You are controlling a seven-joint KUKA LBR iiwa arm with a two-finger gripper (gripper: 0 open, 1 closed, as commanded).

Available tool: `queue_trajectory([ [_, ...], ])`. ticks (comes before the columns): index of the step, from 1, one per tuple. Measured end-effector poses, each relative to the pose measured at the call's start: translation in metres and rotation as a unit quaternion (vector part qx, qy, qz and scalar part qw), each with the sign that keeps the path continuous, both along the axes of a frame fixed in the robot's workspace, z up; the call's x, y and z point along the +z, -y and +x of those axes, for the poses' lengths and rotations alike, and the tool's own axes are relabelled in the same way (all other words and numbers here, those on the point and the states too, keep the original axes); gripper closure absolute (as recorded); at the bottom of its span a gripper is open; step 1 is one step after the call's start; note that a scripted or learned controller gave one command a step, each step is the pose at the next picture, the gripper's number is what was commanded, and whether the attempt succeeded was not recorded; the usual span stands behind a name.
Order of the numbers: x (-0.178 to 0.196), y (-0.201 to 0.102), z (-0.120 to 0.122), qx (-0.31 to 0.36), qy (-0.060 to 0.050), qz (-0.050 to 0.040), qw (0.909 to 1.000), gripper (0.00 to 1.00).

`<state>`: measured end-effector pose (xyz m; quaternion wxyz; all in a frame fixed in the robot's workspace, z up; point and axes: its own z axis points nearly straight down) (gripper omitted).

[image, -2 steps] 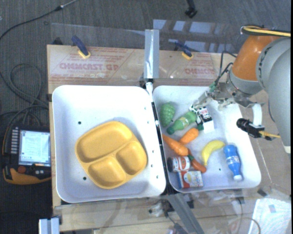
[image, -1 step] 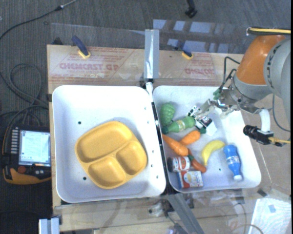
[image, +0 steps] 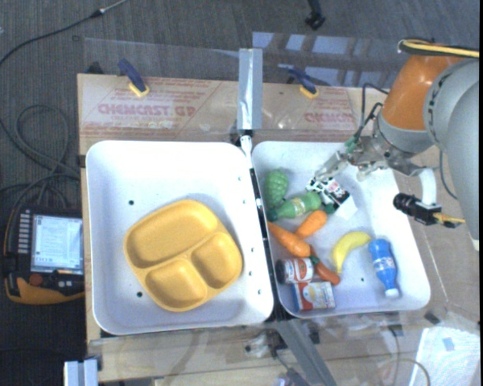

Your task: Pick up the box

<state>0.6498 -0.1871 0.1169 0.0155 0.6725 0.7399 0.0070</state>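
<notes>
Box (image: 333, 193), small, white with black and red print, lies tilted near the back edge of the right bin (image: 414, 288); my gripper (image: 336, 170) hangs just above, jaws apart.

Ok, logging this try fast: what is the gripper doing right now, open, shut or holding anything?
Gripper: low in the right bin, at the small black-and-white box; open or shut cannot be told, and no hold on the box is visible.
</notes>
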Motion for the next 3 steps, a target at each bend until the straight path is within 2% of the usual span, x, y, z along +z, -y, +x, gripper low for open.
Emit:
queue_trajectory([
  [1,0.004,0.010,-0.012,0.022,-0.006,0.0009,0.9997,0.00],
  [2,-0.006,0.025,-0.028,0.054,0.010,0.0013,0.9985,0.00],
  [3,0.063,0.035,-0.088,0.097,-0.016,0.0044,0.9952,0.00],
])
